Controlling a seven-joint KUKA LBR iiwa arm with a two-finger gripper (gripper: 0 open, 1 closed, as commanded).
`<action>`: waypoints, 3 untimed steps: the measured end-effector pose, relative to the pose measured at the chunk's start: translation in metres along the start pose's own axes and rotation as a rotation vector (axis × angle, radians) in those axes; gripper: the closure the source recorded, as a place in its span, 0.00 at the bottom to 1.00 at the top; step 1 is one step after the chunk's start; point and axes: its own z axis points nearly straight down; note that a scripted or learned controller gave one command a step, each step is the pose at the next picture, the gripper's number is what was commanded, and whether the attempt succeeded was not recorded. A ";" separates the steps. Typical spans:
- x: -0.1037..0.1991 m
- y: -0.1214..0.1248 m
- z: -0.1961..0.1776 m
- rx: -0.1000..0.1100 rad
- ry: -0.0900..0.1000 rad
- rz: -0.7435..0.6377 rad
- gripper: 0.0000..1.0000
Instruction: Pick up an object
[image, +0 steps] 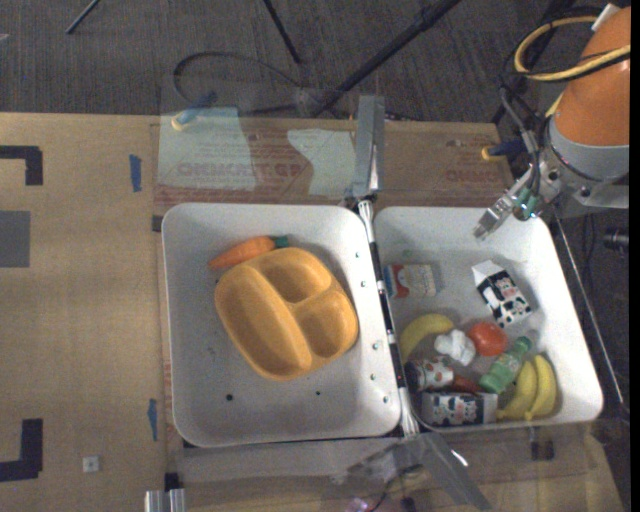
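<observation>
My gripper (503, 211) hangs over the back edge of the right bin (448, 238), below the orange band of the arm. Nothing shows under it. The right bin holds a small red and white carton (415, 279), a cow-patterned milk carton (503, 298), a single banana (424, 331), a white toy (455, 346), a red tomato (488, 338), a green bottle (506, 364), a bunch of bananas (536, 387), a small printed can (430, 373) and a second carton (458, 408) lying flat at the front.
The left bin (190, 330) holds a yellow divided plate (286, 314) with a carrot (243, 251) at its back edge. A metal divider (383, 310) runs between the bins. Cables and stand legs lie on the floor behind the bench.
</observation>
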 end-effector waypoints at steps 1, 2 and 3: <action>0.095 -0.049 0.029 0.014 0.016 -0.183 1.00; 0.093 -0.048 0.018 0.011 0.013 -0.180 1.00; 0.081 -0.005 -0.080 0.012 0.013 -0.198 1.00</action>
